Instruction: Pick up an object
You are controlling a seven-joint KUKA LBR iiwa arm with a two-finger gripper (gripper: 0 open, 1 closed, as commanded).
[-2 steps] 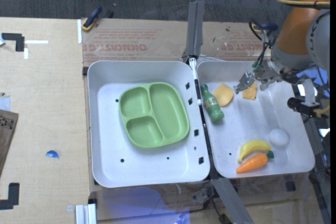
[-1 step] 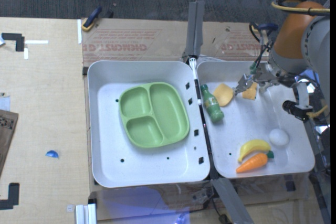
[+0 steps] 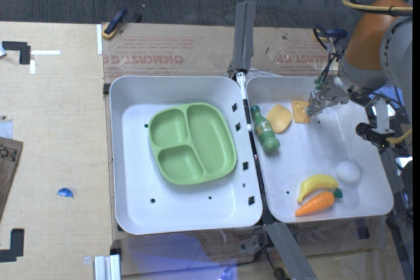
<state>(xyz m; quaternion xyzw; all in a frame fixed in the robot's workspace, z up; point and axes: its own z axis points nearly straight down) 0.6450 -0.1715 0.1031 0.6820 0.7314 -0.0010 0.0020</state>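
Closing in on cracker (image 3: 300, 111): end effector (image 3: 314, 103) just beside it, finger state unreadable. Next: descend squarely, then grip.

A green divided plate (image 3: 193, 142) lay in the left bin (image 3: 125, 193). On the bench (image 3: 52, 141), a blue-and-yellow tool (image 3: 115, 21) sat near its far edge; a small blue piece (image 3: 64, 193) lay near its left edge.
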